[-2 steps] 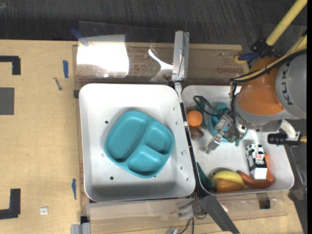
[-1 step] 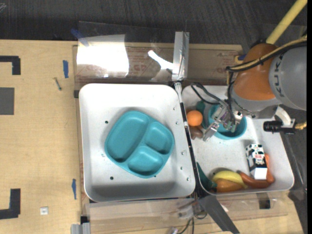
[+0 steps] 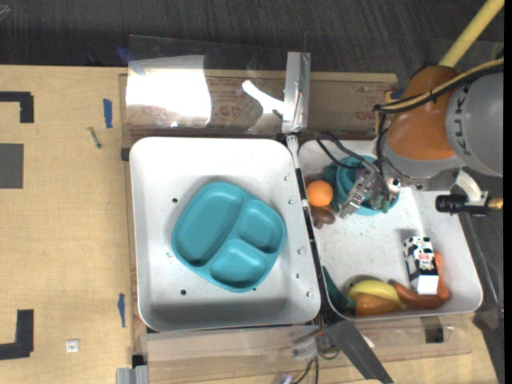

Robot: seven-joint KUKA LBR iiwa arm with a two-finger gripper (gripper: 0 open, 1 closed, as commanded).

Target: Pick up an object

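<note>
Objects for picking lie in the right bin [image 3: 464,294]; I log the scene from left to right. In the left bin [image 3: 148,294] sits a teal divided tray [image 3: 230,234], tilted on the bin floor. Just past the divider, an orange ball [image 3: 319,193] rests at the right bin's left wall, with a brown item [image 3: 322,217] touching it below. The gripper [image 3: 357,198] hangs over the bin's upper part, right beside the ball, against a teal cup [image 3: 350,184]; whether it is parted, closed or clamped on anything I cannot tell. Along the near wall lie a banana [image 3: 376,289] and a carrot [image 3: 416,298], touching. A small carton [image 3: 422,264] stands just above the carrot's right end.
</note>
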